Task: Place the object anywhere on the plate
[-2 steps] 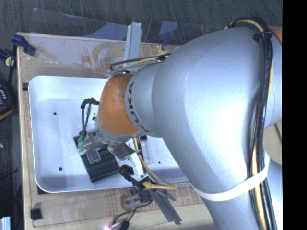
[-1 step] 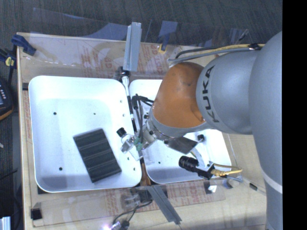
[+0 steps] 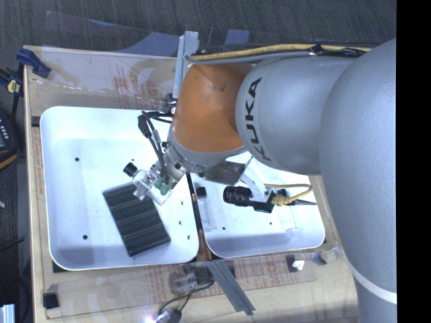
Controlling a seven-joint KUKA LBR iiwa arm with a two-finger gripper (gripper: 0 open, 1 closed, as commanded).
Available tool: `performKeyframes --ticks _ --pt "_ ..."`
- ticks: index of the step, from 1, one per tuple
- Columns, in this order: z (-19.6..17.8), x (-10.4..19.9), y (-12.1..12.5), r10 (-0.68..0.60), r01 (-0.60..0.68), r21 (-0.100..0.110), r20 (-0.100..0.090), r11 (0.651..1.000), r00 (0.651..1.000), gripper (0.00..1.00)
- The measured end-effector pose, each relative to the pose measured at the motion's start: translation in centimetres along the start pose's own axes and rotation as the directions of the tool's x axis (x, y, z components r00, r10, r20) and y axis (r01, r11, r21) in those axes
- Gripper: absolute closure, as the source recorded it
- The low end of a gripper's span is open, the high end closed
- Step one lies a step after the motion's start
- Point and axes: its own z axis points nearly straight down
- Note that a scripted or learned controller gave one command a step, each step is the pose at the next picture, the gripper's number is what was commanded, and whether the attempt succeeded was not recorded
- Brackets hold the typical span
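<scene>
Left bin (image 3: 57,180): dark ribbed slab (image 3: 137,221) lying flat, slanted, in near half. Small black piece (image 3: 130,169) on bin floor just past slab's far end. Gripper (image 3: 153,184) low over left bin, by slab's far right corner, beside black piece; open or closed, cannot tell. Right bin (image 3: 269,244) largely covered by arm. Bins side by side on pale bench (image 3: 101,79) with faded red print. Dark carpet (image 3: 101,5) beyond.

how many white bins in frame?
2. Left bin, on the view's left, holds a dark ribbed slab. Right bin adjoins it, mostly covered by the arm, which could hide others behind it.
</scene>
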Motion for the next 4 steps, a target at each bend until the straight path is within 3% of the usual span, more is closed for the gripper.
performKeyframes --ticks 1,2,3,4 --pt "7.8 8.2 3.7 0.144 -0.144 0.005 -0.002 0.99 0.99 1.0" --pt "2.5 2.5 -2.3 0.189 -0.189 0.001 -0.001 0.982 0.982 1.0" --pt "-2.7 6.5 5.4 0.366 -0.366 0.003 -0.001 0.931 0.931 1.0" --pt "4.0 10.6 6.1 0.669 -0.669 0.007 0.0 0.743 0.743 1.0"
